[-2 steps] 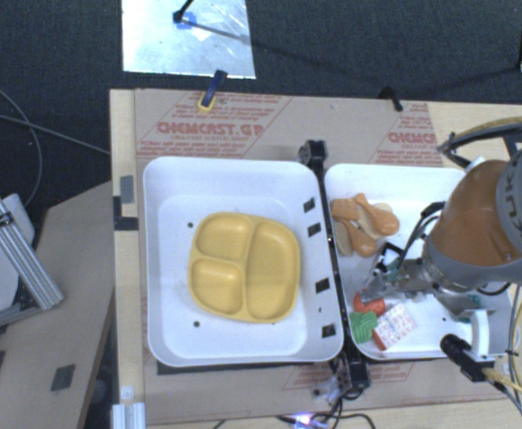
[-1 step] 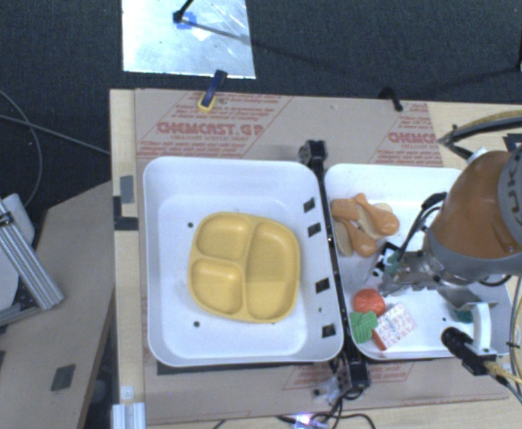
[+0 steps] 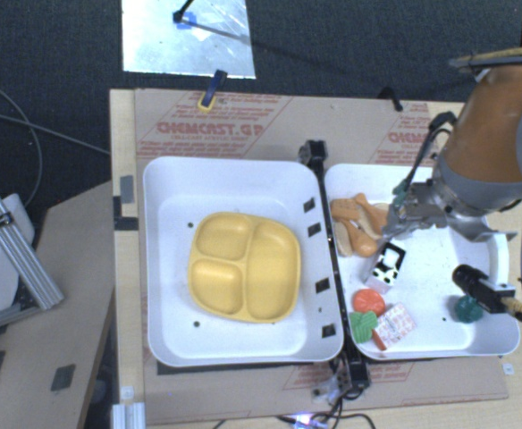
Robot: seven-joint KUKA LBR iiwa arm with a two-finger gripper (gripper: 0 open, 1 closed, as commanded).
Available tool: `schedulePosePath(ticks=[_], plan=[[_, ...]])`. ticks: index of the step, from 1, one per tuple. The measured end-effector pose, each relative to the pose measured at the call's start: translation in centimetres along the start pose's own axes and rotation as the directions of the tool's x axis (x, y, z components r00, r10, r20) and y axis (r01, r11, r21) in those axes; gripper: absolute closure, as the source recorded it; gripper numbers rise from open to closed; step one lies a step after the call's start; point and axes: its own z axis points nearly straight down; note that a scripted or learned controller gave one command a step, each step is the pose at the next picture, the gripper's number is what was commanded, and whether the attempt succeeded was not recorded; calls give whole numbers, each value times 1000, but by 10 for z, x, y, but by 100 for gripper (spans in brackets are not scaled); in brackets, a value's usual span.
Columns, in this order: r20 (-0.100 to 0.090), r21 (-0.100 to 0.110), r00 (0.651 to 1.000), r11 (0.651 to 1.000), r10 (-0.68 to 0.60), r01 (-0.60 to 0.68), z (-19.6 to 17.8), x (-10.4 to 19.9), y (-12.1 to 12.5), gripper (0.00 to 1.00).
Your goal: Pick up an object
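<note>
Lying in the left part of the right bin [image 3: 440, 262], close to the wall shared with the other bin, is a tan, pastry-shaped toy [image 3: 350, 222], the thing nearest the gripper [image 3: 393, 224]. The gripper stands over the toy's right end, and contact between the two cannot be made out. Whether the gripper is open or closed cannot be told, and nothing is seen held in it. The grey arm [image 3: 498, 141] with its orange band reaches in from the right and covers the far right corner of this bin.

Just in front of the gripper lies a small black-and-white patterned block [image 3: 387, 264], tilted. Nearer the front wall sit a red round toy [image 3: 366, 301], a green piece [image 3: 361, 326] touching it, and a pink-and-white packet [image 3: 395, 324] just beside both. A teal lump [image 3: 467, 309] rests near the right front corner, well apart from the tan toy.

The tan toy is lumpy and elongated, with a paler lobe toward its front.

The left bin [image 3: 167, 204] holds one yellow plate [image 3: 245, 266] with three compartments. Both bins rest on a printed cardboard sheet [image 3: 243, 123].
</note>
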Motion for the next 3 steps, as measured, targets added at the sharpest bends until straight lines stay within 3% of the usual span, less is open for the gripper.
schedulePosePath(ticks=[1,2,3], plan=[[-1,19,1000,1000,8,-8,43,10,-28,100],[-2,17,1000,1000,2,-2,42,53,-40,100],[0,16,1000,1000,7,-7,42,50,-40,0]])
